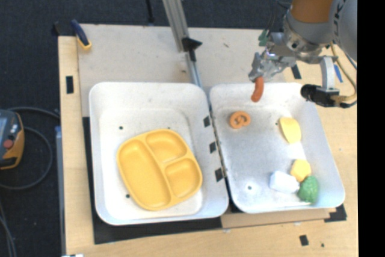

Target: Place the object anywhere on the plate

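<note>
The jaws (pixel 260 76) hang over the right bin (pixel 258 189) at its 11 o'clock corner, clamped on a small orange sausage-shaped piece (pixel 258 91) that dangles upright, lifted clear of the bin floor. The yellow plate (pixel 159 168) with three compartments lies in the left bin (pixel 108 99), toward 6 o'clock. In the right bin, an orange ring (pixel 239 120) sits near 12 o'clock; a yellow piece (pixel 290 129), a white block (pixel 281 181) and a green piece (pixel 309 189) cluster toward 4 o'clock.
</note>
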